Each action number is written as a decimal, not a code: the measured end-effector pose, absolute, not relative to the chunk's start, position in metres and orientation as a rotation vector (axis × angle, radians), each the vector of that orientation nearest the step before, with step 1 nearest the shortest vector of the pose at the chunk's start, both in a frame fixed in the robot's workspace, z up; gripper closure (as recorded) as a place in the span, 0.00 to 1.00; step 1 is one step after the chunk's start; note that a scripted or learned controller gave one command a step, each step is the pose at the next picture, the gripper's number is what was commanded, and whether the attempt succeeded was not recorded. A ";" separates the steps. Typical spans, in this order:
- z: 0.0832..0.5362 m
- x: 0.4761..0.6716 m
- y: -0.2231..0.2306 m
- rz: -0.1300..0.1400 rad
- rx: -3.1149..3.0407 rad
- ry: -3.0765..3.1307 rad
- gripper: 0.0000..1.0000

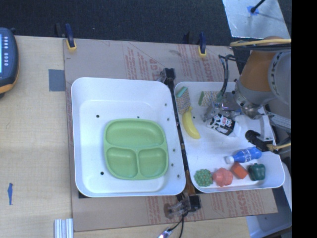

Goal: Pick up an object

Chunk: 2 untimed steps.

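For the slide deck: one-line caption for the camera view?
KUKA arm's gripper low over the right bin of toy food, near the banana; green divided plate in the left bin.

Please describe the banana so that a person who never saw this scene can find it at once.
Look at the right bin, the one crowded with small things. The banana lies by its left wall, just below a small cup. It is the only yellow, curved thing; the broccoli and tomato sit lower, by the near wall.

Green tray (134, 148), yellow banana (190, 125)
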State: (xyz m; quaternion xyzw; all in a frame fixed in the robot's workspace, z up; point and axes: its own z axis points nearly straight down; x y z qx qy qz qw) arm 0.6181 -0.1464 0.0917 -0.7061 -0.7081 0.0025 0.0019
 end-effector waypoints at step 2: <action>0.157 0.601 -0.215 0.002 -2.222 -2.223 1.00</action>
